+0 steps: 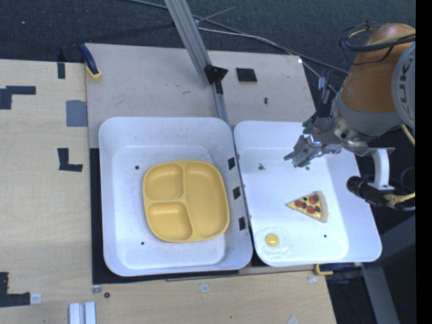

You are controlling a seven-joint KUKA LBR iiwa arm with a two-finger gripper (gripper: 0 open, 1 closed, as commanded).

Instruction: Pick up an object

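Grey fingers [298, 157] slightly apart, holding nothing, above the right bin [351, 248], pizza slice [310, 205] well apart.

A grey arm [378, 106] with an orange band, black cables looping over it, ends in a small metallic grey gripper [302, 155].

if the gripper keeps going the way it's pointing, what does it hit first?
Likely the bare floor of the right bin: the gripper points down-left, with the pizza slice toy off to the side. Depth is unclear.
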